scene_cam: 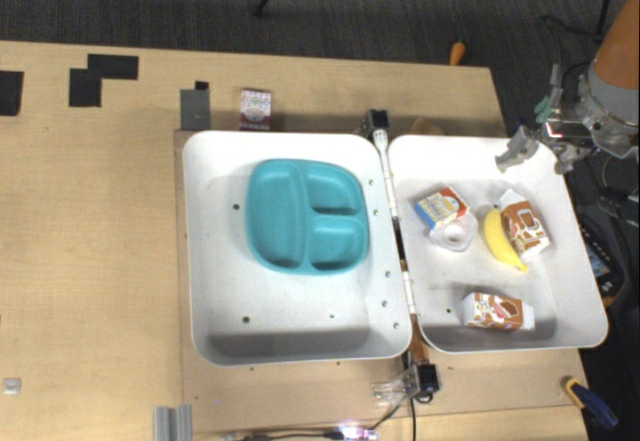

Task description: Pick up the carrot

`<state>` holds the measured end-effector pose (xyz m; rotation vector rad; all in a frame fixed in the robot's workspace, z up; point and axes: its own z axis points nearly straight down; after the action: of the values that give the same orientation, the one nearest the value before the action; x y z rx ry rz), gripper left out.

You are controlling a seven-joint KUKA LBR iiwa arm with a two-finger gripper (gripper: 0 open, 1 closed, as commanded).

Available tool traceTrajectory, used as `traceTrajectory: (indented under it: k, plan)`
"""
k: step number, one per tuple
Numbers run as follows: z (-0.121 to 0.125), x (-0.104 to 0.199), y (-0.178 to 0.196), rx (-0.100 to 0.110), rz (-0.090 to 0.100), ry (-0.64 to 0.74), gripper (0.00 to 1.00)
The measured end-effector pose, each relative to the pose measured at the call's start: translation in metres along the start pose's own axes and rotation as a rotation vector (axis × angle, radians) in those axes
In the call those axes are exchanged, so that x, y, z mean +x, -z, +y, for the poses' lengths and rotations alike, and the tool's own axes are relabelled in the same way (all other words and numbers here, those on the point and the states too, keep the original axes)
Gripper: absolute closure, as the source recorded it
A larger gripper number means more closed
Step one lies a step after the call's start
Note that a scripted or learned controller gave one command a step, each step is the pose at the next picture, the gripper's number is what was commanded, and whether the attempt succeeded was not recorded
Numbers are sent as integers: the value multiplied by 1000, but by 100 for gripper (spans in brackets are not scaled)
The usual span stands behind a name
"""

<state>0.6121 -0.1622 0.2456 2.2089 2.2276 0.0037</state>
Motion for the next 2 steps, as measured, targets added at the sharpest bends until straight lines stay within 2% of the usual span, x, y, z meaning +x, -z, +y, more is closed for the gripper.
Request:
traceTrajectory:
  k: [1, 2]
  plan:
    - [-22, 26, 12, 3, 2, -427, 0]
    - [-46, 33, 23, 4, 1, -715, 0]
